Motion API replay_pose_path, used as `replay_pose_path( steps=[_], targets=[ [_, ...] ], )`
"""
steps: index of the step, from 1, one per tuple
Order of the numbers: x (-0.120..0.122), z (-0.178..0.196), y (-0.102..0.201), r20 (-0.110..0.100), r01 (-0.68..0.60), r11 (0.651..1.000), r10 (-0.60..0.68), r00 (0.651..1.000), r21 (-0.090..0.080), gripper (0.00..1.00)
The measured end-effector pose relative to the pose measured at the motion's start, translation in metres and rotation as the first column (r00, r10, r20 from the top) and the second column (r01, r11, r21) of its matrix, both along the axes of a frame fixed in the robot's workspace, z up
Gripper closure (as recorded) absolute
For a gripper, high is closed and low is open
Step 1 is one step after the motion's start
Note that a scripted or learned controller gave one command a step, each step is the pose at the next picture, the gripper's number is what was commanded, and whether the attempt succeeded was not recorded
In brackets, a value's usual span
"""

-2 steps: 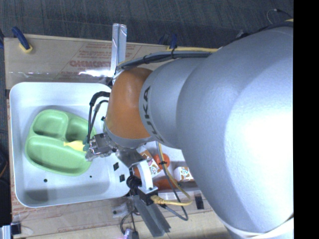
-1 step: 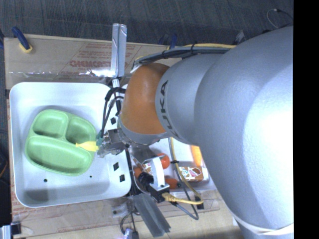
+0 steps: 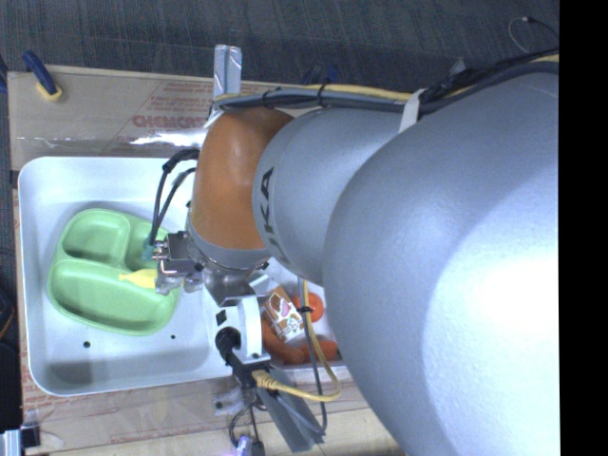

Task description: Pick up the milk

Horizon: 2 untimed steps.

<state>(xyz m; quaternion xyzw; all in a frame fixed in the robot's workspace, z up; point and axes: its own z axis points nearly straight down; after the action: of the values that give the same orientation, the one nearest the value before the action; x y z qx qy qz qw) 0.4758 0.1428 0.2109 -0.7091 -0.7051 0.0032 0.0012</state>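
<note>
A: What lies in the left bin [image 3: 38,255]?
B: A green divided tray [image 3: 100,269], with a yellow piece [image 3: 138,278] at its right edge.
A: And the gripper [image 3: 169,259]?
B: It sits just over that edge, under the orange band [image 3: 233,183]; its state I cannot tell.
A: The milk?
B: Hard to tell. A small brown-and-white carton [image 3: 285,316] lies beside orange items [image 3: 313,345], tucked under the grey arm [image 3: 427,255].

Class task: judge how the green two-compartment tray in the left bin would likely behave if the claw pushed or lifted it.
The green tray looks like thin moulded plastic, so probably light and stiff. Its broad, flat shape suggests it would slide across the smooth white bin rather than tip or roll. Its rounded rim may be slippery to pinch.
</note>
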Motion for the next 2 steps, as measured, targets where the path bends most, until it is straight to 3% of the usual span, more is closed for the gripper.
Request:
replay_pose_path(
  steps=[1, 2],
  targets=[
    [-0.002, -0.055, 0.076, -0.003, -0.079, 0.997, 0.079, 0.997, -0.001, 1.00],
    [0.000, -0.031, 0.060, 0.001, -0.364, 0.932, 0.364, 0.932, 0.002, 1.00]
  ],
)
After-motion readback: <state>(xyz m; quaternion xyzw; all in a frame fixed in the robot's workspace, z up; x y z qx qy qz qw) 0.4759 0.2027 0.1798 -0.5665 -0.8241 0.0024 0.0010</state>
